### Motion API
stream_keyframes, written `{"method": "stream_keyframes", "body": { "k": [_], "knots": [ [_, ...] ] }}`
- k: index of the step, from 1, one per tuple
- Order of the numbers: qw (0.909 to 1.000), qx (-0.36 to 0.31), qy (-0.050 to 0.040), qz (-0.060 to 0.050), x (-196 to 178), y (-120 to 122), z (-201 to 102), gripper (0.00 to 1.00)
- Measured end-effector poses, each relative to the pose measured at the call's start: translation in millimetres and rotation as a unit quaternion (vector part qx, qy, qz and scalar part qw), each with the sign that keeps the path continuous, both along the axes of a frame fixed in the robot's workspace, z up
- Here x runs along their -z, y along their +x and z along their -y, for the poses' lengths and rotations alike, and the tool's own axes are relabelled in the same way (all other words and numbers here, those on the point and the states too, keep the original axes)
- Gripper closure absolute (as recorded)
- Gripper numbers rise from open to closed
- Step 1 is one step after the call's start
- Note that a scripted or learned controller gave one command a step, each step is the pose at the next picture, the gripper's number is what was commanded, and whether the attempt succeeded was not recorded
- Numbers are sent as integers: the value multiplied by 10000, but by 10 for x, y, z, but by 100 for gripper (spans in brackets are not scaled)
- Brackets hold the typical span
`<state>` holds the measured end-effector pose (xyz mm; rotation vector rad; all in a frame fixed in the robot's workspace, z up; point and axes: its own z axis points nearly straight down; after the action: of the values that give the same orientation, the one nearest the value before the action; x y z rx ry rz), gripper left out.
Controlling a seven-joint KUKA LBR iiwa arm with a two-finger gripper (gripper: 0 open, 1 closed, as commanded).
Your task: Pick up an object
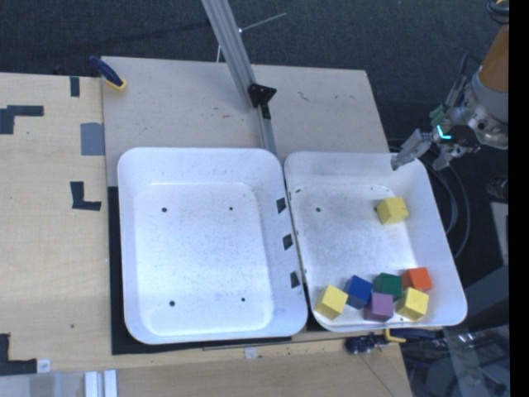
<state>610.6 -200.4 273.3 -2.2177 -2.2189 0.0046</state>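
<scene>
The tool hung open and held nothing, above the far right corner of the right bin. A yellow block lay alone nearby. Five more blocks crowded the near right corner, touching. A metal pole crossed the tabletop.

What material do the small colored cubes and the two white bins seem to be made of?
Cubes: probably foam or painted wood, matte, because the flat colors show no glare. Bins: likely molded plastic, slightly glossy, with rounded corners and a raised rim; dark specks mark the floors.
</scene>
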Motion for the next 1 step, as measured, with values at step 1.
{"method": "stream_keyframes", "body": {
  "k": [1],
  "knots": [
    [10000,-6,-12,20,-28,7,1,0]
  ]
}}
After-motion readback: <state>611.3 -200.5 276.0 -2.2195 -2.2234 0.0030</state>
